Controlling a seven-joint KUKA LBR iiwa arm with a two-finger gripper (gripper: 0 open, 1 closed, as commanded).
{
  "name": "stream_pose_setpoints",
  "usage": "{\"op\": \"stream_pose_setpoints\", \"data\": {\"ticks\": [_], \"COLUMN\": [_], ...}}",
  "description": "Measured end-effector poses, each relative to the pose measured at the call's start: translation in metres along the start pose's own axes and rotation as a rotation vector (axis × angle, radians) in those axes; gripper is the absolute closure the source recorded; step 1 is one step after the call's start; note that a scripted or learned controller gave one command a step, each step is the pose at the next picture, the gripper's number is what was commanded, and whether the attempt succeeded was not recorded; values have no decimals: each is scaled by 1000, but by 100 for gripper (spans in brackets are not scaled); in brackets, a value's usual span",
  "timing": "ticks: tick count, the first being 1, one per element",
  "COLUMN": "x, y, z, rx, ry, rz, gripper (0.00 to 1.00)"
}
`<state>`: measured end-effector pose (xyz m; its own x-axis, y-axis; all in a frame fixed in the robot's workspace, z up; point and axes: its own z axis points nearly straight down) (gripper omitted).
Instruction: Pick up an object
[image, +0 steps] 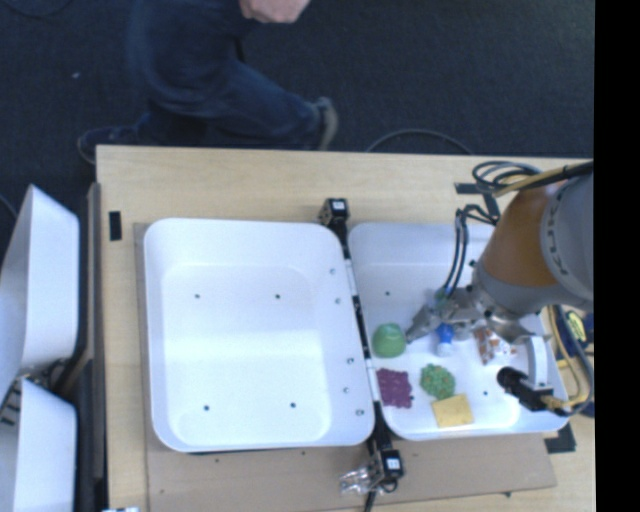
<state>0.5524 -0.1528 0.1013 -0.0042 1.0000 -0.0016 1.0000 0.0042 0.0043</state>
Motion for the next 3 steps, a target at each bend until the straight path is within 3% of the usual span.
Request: {"op": "stream_pose_setpoints", "data": {"ticks": [1, 2, 3], "x": [-1, 60, 29], "y": [-1, 56, 14], "z": [-11, -52, -202], "rx": [1, -4, -13], "ry": [1, 2, -3], "rz": [2, -5, 7], "gripper": [100, 100, 100]}}
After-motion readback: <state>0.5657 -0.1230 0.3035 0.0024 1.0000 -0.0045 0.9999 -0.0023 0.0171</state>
